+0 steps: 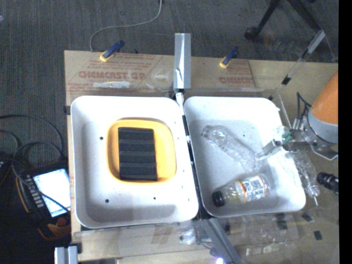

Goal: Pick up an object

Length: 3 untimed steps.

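End effector [276, 146] at the right bin's [242, 106] right rim; whether it is spread or pressed together cannot be told.
A crumpled clear bottle [230, 144] lies just left of it, a labelled bottle [242, 191] below-left, and a yellow tray with a black insert [141, 150] far left in the left bin [88, 164].

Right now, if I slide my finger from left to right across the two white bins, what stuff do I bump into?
Yellow tray with the black block in the left bin → the bottle with the dark cap in the right bin → the gripper at the right bin's right edge.
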Tool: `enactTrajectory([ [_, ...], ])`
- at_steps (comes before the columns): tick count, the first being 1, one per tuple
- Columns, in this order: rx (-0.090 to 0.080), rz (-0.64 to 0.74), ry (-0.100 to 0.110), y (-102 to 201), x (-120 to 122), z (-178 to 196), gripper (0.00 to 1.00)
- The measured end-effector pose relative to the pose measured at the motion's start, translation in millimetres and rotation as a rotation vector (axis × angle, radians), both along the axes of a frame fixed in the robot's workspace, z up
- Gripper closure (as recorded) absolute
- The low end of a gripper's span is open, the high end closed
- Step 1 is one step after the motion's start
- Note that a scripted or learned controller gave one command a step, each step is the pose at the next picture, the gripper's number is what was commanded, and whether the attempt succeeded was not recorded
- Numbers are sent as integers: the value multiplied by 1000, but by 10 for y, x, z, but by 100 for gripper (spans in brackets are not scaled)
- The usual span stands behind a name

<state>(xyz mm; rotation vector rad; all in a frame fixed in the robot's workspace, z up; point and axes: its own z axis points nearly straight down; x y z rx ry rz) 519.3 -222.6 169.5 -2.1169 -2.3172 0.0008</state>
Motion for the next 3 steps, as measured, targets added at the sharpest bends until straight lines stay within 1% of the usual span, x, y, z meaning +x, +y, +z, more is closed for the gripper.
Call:
enactTrajectory([
  [1, -2, 146, -33, 32, -229, -697, 0],
  [2, -1, 150, -3, 910, 227, -16, 0],
  [3, -3, -17, 0, 424, 656, -198, 0],
])
